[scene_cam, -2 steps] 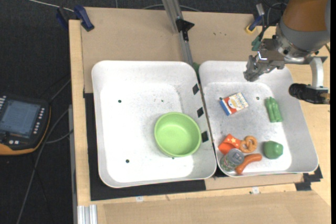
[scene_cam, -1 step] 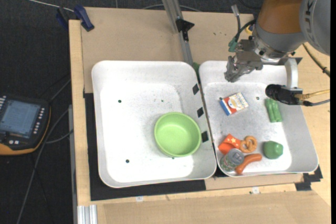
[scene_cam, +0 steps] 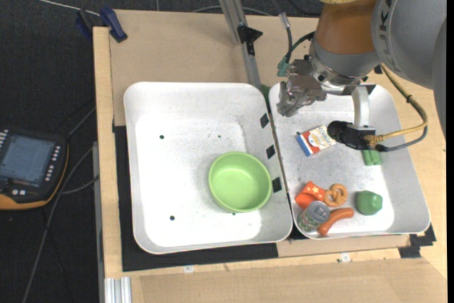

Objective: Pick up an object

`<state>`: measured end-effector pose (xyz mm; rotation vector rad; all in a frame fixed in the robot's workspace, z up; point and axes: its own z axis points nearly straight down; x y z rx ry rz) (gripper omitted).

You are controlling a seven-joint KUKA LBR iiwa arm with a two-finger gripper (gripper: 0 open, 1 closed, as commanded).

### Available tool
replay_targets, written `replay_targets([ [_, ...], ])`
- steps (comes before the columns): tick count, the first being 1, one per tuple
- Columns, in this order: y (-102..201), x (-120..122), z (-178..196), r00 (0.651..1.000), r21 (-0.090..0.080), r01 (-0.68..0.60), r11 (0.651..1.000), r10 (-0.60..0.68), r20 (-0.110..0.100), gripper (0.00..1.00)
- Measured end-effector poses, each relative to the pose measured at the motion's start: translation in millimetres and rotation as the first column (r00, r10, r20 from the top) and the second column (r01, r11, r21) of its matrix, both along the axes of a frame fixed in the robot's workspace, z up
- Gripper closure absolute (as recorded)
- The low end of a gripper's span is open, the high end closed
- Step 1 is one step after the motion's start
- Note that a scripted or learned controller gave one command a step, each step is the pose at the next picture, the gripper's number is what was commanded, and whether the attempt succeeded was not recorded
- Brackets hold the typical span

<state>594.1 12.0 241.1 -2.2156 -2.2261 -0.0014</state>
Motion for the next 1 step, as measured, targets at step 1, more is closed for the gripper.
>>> replay_targets([
  [1,62.9,3.5,2.0,1.0,0.0,-0.001,1.0,0.001,0.0,1.0],
])
